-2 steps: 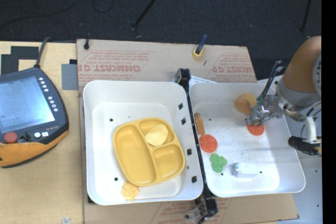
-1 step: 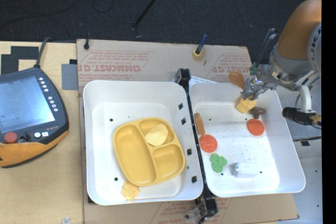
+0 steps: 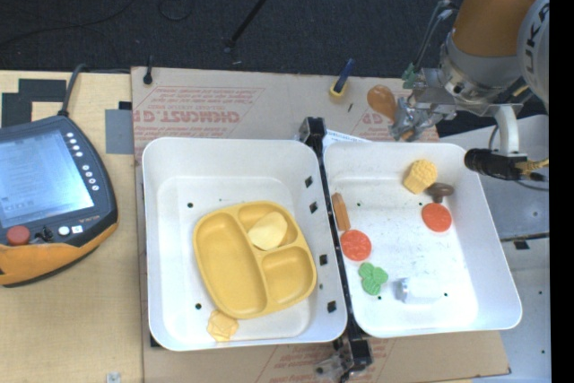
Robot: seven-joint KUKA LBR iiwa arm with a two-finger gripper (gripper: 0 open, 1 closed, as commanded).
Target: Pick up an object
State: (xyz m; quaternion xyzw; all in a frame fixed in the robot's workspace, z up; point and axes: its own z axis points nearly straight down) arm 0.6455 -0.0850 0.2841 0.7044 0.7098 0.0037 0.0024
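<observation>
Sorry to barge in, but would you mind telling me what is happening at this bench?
The arm's gripper hovers above the far edge of the right bin, holding nothing visible. In that bin lie a yellow corn piece, two red discs and a green piece. The left bin holds a yellow divided tray.

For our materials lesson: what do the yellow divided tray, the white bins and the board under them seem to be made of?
Yellow divided tray: probably moulded plastic, going by its smooth, even colour, soft sheen and rounded compartment edges.
White bins: likely thin formed plastic, with glossy, rounded rims.
Brown board: apparently cardboard, matte, with red printed lettering.
</observation>
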